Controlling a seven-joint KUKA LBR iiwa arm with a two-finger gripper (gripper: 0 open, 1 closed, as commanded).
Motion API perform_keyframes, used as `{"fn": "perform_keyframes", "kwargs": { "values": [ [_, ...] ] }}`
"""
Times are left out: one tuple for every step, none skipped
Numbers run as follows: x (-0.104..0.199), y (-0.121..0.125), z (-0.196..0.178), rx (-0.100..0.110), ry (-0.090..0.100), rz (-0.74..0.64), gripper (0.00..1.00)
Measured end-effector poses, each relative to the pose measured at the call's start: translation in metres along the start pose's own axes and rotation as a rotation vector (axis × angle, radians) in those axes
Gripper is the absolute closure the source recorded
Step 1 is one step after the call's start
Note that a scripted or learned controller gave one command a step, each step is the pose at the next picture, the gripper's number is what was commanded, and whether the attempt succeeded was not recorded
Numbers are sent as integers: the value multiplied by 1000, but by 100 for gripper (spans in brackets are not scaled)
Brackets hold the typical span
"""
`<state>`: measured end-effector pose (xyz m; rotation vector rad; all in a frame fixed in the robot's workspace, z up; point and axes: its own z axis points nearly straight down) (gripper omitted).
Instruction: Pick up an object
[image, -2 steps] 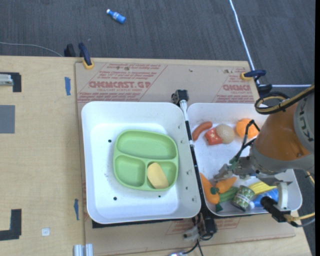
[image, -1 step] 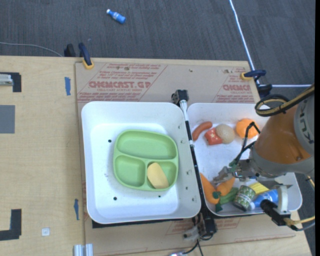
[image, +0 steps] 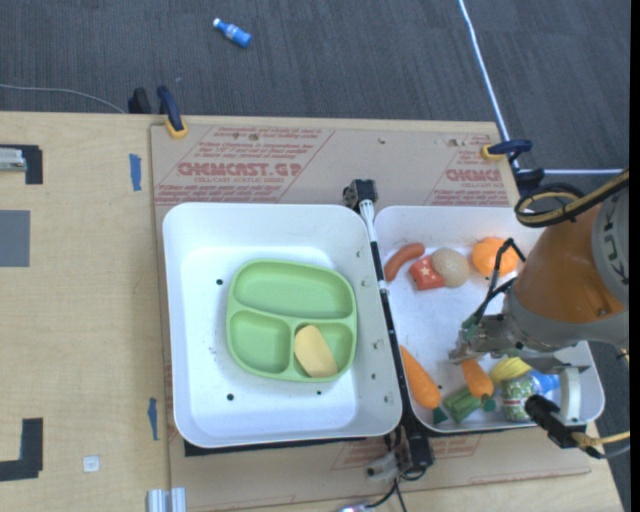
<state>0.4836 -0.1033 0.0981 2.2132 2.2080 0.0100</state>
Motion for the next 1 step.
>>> {"fn": "perform_keyframes", "kwargs": {
  "values": [
    [76, -3, -87, 15, 7, -4, 100]
  ]
}}
